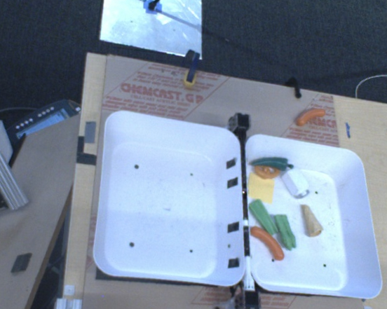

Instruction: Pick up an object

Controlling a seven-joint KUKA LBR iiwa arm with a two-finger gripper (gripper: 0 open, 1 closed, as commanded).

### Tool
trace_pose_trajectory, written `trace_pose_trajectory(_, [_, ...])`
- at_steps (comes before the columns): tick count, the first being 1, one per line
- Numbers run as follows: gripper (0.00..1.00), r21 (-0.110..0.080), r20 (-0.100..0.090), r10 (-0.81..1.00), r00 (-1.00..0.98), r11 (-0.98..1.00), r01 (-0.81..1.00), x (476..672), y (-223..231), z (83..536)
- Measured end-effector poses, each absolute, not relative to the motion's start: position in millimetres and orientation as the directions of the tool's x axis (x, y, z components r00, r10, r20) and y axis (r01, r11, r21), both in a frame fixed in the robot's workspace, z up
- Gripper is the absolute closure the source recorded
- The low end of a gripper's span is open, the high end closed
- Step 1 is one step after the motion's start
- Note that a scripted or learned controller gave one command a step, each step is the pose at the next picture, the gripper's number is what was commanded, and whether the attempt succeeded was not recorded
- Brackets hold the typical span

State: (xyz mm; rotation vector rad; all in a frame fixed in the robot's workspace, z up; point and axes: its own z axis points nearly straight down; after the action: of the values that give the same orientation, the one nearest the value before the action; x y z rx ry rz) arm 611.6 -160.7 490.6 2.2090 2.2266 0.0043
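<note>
- 2 shallow white bins sit side by side on the worktop point(367, 124), which is tan wood with a sheet of printed cardboard point(159, 91) under the bins.
- The left bin point(166, 200) shows a bare white floor with a few small dark dots.
- The right bin point(347, 276) holds all the loose objects, gathered in its left and middle part.
- A dark green pepper-like piece point(272, 162) lies at the far left of the right bin, with a small orange slice point(267, 172) touching its near side.
- A yellow square block point(260, 188) lies just near of the orange slice, close to the wall shared by the 2 bins.
- A white rounded object point(294, 183) rests just right of the yellow block.
- A tan cone-shaped piece point(311, 220) lies further right, apart from the others.
- 2 green bean-like pieces point(273, 222) lie side by side near the middle of the bin, slanting toward the near right.
- An orange sausage-shaped piece point(267, 243) lies just near of the green pieces, touching or almost touching them.
- Another orange sausage-shaped piece point(311, 117) lies outside the bins on the cardboard, beyond the far edge of the right bin.
- A small yellow and blue item point(190, 70) stands on the far edge of the worktop.
- A silvery sheet point(152, 10) lies on the dark floor beyond the worktop.
- The state of the fingers cannot be told.
</note>
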Motion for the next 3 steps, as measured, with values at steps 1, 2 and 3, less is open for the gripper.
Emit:
trace_pose_trajectory(1, [1.00, 0.005, -0.002, 1.000, -0.008, 0.008, 1.000, 671.0, -156, 486])
trace_pose_trajectory(2, [1.00, 0.003, 0.000, 1.000, -0.007, 0.007, 1.000, 668.8, -132, 488])
trace_pose_trajectory(3, [1.00, -0.007, 0.003, 1.000, -0.009, 0.009, 1.000, 652.3, -78, 393])
